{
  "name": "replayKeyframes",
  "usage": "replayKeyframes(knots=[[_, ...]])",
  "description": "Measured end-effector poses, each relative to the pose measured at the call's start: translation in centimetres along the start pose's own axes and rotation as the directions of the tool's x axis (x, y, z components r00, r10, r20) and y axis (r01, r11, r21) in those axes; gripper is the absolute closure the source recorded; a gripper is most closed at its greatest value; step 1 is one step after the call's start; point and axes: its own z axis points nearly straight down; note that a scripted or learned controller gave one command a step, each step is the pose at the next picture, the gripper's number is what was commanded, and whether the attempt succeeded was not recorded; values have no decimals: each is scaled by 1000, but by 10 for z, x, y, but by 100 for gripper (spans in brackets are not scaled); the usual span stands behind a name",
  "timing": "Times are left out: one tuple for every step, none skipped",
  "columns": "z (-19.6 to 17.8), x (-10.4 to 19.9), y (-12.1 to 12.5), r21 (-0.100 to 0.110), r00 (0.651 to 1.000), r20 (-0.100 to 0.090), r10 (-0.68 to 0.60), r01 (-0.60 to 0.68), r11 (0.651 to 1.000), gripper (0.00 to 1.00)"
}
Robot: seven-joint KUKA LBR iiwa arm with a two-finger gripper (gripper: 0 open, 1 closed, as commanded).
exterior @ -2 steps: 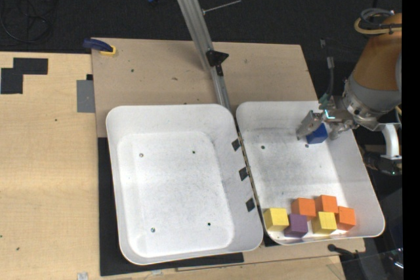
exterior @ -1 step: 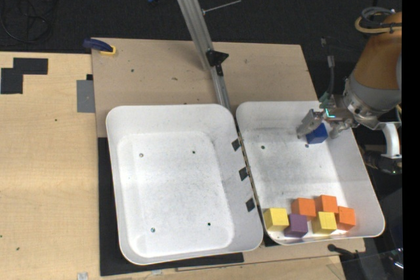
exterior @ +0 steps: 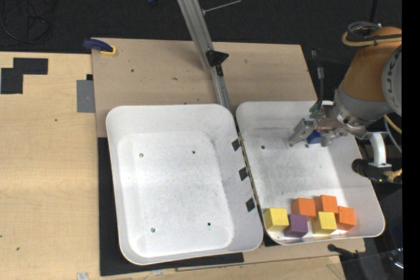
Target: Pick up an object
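Observation:
My gripper (exterior: 312, 136) hangs over the far half of the right bin (exterior: 289, 167), reaching in from the right. A small blue block (exterior: 315, 138) sits between its grey fingers, and the fingers are shut on it. At the near end of the same bin lies a cluster of blocks: a yellow one (exterior: 277, 217), a purple one (exterior: 297, 225), a second yellow one (exterior: 325, 222) and three orange ones (exterior: 303, 207), (exterior: 327, 202), (exterior: 346, 216). These blocks touch one another and lie well apart from the gripper.
The left bin (exterior: 174, 180) sits beside the right one, with black clips (exterior: 243, 172) along their shared edge. A slanted aluminium bar (exterior: 197, 29) rises behind the bins. A blue clamp (exterior: 98, 45) lies at the bench's far left corner.

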Motion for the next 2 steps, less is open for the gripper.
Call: replayKeyframes(knots=[[54,1,-1,2,1000,-1,0,0,1000,0],[41,0,0,-3,1000,0,3,-3,1000,100]])
